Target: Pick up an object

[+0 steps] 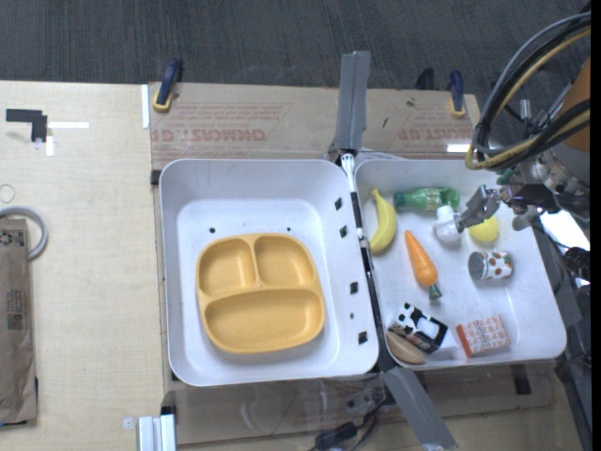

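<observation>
The left white bin (178,252) at centre frame holds a yellow three-compartment plastic plate (260,292). The right white bin (549,332) holds a yellow banana (381,222), green bottle (424,198), orange carrot (423,260), small printed cup (490,266), red-and-white packet (484,334) and black-and-white toy (419,326). The claw (477,212) hovers at right over a round yellow fruit (485,230); whether it is clenched or released I cannot tell.

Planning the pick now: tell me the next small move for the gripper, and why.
Probably lower the gripper a little straight onto the yellow lemon. It hangs right over that fruit in the right bin, with nothing seen between its fingers, and the green bottle and carrot lie apart.
</observation>
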{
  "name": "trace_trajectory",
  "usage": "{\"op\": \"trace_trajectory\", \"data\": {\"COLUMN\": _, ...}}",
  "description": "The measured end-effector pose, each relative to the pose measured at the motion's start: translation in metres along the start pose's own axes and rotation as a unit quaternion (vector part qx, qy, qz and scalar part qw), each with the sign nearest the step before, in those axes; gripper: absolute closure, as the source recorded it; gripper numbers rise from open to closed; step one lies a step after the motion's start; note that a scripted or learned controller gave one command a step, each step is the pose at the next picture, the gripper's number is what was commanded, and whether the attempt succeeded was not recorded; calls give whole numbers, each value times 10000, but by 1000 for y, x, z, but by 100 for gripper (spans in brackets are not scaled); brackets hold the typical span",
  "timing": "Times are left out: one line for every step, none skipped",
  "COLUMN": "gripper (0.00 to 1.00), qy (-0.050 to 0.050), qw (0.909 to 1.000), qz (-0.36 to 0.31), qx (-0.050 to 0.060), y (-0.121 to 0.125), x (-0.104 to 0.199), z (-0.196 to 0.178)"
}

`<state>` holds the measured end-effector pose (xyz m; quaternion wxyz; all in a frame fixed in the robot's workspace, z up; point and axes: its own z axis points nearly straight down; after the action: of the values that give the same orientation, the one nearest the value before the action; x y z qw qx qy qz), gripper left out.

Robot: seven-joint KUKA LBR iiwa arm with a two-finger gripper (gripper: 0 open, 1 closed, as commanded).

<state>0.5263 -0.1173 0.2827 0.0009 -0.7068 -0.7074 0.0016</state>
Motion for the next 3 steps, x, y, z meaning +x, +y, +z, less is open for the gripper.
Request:
{"op": "trace_trajectory", "data": {"gripper": 0, "qy": 2, "qw": 9985, "qz": -546, "qx": -5, "y": 14, "x": -29, "z": 141}}
{"op": "trace_trajectory", "data": {"gripper": 0, "qy": 0, "qw": 9967, "qz": -806, "qx": -10, "y": 18, "x": 10, "z": 192}}
{"op": "trace_trajectory", "data": {"gripper": 100, "qy": -7, "qw": 9969, "qz": -783, "qx": -12, "y": 18, "x": 8, "z": 182}}
